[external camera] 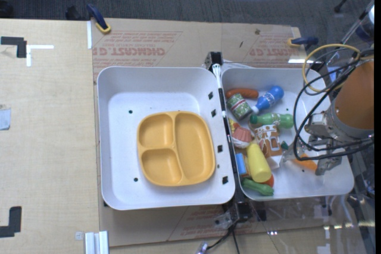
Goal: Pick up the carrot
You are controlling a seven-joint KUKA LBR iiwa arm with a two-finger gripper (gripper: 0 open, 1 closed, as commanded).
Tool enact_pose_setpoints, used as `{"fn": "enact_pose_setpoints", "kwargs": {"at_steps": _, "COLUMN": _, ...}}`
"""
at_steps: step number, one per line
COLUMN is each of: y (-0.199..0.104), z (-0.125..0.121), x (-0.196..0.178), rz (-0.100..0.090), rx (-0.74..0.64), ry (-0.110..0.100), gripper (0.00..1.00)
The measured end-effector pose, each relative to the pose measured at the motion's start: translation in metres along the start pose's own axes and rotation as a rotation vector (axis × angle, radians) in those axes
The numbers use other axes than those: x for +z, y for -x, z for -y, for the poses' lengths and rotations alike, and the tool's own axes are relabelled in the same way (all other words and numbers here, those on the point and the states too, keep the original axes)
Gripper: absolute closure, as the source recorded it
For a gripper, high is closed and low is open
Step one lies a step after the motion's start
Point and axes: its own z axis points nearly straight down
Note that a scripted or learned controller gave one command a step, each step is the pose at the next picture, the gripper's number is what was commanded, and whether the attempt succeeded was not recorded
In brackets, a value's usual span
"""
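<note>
**Gripper low in the right bin, carrot just beside it**

Starting at the left, the left bin (107,128) carries a yellow divided plate (176,147) sitting square in its middle, and nothing over there is in play; crossing the divider between the bins, we reach the right bin (333,184) and its crowd of toy food along the near-left wall: a red sausage-like piece (242,93) at the top, a small green can (239,106) below it, a blue and white bottle (268,99) tilted next to that, a green bottle (272,120) lying on its side, then a yellow bottle (258,163) and a dark green vegetable (258,187) at the bottom; moving further right, there is the carrot (306,164), an orange sliver on the bin floor, well apart from the pile; and right on it comes the gripper (309,160), hanging under the orange-banded wrist with cables looped above; the arm's bulk covers the tip, so whether it is spread or closed, and whether it has anything, I cannot tell.

My read: this is the reach-and-grasp step, the lift not yet made; the next move calls for the tool to settle squarely astride the carrot, close firmly, then rise straight so the slim piece doesn't slip out or skid toward the wall.
</note>
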Motion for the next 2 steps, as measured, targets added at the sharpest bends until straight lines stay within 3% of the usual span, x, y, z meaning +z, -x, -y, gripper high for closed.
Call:
{"fn": "enact_pose_setpoints", "kwargs": {"at_steps": 1, "y": -0.0341, "z": -0.0104, "x": 0.0081, "rz": 0.000, "rx": -0.191, "ry": 0.001, "gripper": 0.00}}
{"fn": "enact_pose_setpoints", "kwargs": {"at_steps": 2, "y": -0.0287, "z": -0.0042, "x": 0.0104, "rz": 0.002, "rx": -0.289, "ry": 0.011, "gripper": 0.00}}
